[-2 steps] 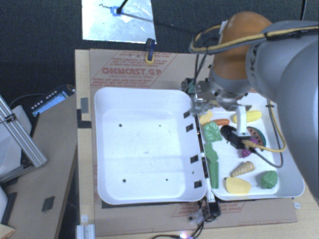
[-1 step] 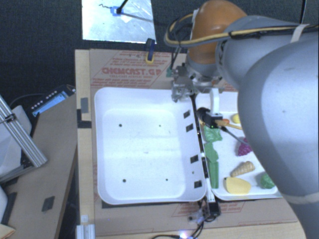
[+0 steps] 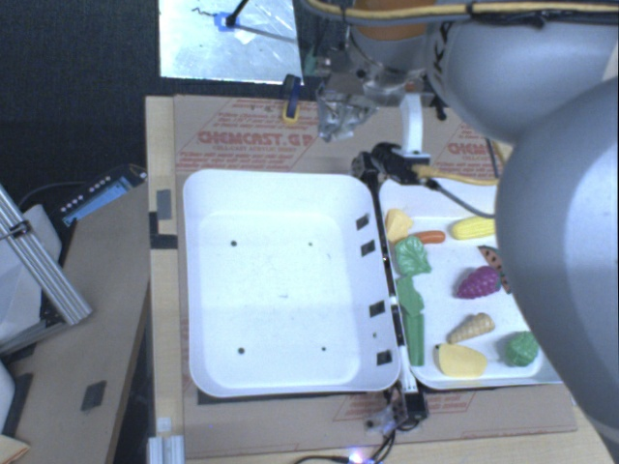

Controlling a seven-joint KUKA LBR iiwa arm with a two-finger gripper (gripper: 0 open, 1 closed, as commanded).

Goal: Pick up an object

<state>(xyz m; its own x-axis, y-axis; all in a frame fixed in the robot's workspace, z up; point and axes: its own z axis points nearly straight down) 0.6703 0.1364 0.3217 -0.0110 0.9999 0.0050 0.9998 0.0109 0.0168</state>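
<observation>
Toy foods lie in the right bin (image 3: 440, 377), well away from me: a yellow piece (image 3: 397, 223) near the top left corner, a carrot (image 3: 430, 237) just beside it, and a corn cob (image 3: 472, 228) further right. Below them a leafy green (image 3: 411, 257) sits against the left wall, with a long green pod (image 3: 414, 322) beneath it along that same wall. Purple grapes (image 3: 478, 281) rest mid-bin, a tan cone (image 3: 470, 328) below them, then a yellow wedge (image 3: 461, 361) and a broccoli (image 3: 520, 349) near the bottom edge. My arm (image 3: 551, 211) covers the bin's right side. My fingers (image 3: 337, 124) hang over the cardboard (image 3: 242, 133) on the tabletop (image 3: 106, 288), beyond the top edge of the left bin (image 3: 193, 259) and near a yellow-and-blue clamp (image 3: 290, 100). They are too blurred for me to tell whether they are open or closed. I see nothing in them.
</observation>
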